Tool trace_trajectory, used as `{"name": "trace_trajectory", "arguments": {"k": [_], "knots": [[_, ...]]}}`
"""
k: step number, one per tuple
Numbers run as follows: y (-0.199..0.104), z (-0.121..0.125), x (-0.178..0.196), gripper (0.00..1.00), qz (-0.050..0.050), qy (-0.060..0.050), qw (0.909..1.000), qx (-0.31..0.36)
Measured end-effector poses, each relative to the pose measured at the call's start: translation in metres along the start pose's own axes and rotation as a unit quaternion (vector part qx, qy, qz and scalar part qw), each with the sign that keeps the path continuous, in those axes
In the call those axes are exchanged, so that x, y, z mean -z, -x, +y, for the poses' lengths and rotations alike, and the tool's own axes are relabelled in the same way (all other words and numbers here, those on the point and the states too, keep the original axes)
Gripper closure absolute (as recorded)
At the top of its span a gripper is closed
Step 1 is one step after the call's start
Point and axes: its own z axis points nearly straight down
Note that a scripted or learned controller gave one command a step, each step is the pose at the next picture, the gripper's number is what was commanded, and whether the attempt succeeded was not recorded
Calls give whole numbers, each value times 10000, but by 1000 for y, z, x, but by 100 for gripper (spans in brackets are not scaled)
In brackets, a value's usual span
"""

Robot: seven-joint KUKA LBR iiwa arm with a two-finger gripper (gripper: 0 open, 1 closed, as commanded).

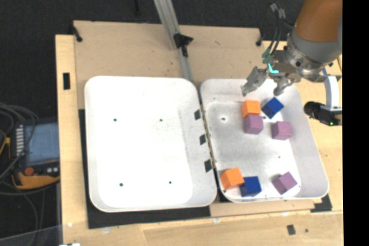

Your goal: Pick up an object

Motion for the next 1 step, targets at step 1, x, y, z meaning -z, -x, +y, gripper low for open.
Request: {"name": "trace_trajectory", "arguments": {"k": [1], "knots": [[0,1,2,0,-1,21,10000,-2]]}}
